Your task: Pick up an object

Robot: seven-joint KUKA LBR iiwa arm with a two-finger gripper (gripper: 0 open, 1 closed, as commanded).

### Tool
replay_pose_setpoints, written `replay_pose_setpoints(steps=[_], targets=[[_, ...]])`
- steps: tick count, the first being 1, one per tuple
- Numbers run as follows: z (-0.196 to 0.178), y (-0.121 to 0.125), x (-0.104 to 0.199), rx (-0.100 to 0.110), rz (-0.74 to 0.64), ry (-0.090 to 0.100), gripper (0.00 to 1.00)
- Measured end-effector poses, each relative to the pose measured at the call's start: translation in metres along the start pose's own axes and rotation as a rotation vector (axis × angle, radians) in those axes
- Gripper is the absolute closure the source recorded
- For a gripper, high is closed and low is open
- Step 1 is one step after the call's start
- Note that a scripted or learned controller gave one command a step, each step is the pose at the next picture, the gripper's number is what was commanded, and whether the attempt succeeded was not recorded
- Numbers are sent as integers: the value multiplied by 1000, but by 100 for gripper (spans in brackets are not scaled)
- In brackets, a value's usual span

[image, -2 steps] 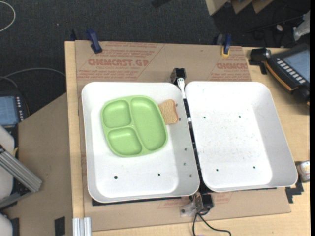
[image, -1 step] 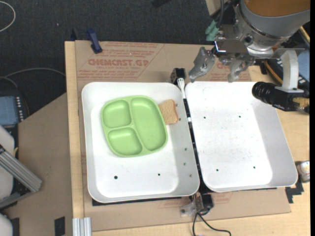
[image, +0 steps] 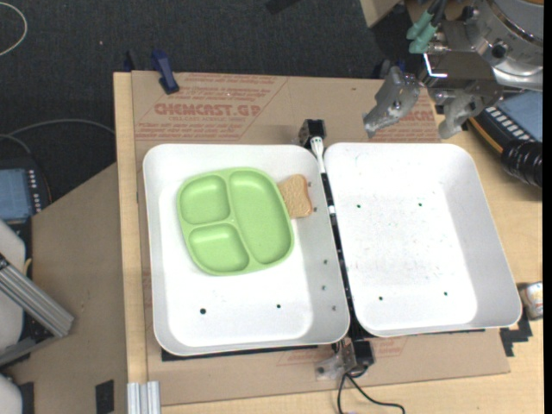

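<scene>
Gripper: fingers spread wide apart, nothing btwn them; hangs over back edge of right bin, touching nothing.
Arm: comes in from upper right.
Object: tan cracker-like slab, roughly rectangular, lying flat.
Location: left bin, just beside right rim of green divided tray, near the wall btwn bins.
Long axis: runs front-to-back, slightly tilted.

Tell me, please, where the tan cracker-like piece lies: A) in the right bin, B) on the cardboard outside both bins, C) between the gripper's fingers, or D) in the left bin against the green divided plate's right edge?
D: the tan piece lies in the left bin, touching the green plate at its right edge.
</scene>
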State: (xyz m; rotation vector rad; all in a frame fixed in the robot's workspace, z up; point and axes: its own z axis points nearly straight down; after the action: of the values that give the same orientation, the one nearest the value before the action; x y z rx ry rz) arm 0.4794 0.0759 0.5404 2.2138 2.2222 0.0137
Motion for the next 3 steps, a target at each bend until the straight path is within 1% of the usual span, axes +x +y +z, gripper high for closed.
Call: replay_pose_setpoints(steps=[1,2,3], targets=[[4,-1,-106,9,16,-5,0],[5,0,-17,9,-6,-1,0],[61,-2,109,19,-11,-2,0]])
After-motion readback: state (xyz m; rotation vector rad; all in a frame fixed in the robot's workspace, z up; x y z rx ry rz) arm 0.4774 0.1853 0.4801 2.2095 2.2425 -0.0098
